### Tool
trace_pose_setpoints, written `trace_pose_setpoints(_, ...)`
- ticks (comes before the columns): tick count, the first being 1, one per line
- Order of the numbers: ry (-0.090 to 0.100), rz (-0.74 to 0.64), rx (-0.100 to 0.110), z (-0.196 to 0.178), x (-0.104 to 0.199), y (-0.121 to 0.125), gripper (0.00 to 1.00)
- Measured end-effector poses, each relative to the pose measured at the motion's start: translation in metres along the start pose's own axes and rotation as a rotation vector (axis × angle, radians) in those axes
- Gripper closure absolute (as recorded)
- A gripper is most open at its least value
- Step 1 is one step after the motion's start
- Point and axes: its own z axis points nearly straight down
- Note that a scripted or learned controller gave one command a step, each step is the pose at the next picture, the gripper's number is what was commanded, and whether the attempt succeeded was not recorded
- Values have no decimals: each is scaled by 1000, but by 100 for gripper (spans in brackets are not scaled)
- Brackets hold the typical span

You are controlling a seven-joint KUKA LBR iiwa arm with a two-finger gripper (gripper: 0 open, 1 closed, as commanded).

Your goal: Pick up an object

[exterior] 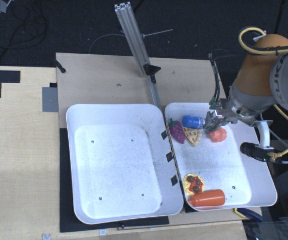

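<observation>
The red toy [218, 135] lies in the upper part of the right bin [254, 194], just below and right of the gripper [211, 120]; whether its fingers are open or closed cannot be told. Left of them sit a blue bottle [192, 121], pizza slice [193, 136] and purple piece [177, 132].

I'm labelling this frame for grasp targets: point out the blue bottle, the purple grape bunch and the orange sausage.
blue bottle [192, 121], camera view, middle of its body
purple grape bunch [177, 132], camera view, centre of the cluster
orange sausage [207, 199], camera view, middle of its length
</observation>
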Motion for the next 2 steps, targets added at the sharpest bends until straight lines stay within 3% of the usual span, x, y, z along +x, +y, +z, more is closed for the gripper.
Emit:
trace_pose_setpoints(1,0,1,1,-56,-7,7,100)
trace_pose_setpoints(2,1,-3,6,-45,42,-2,100)
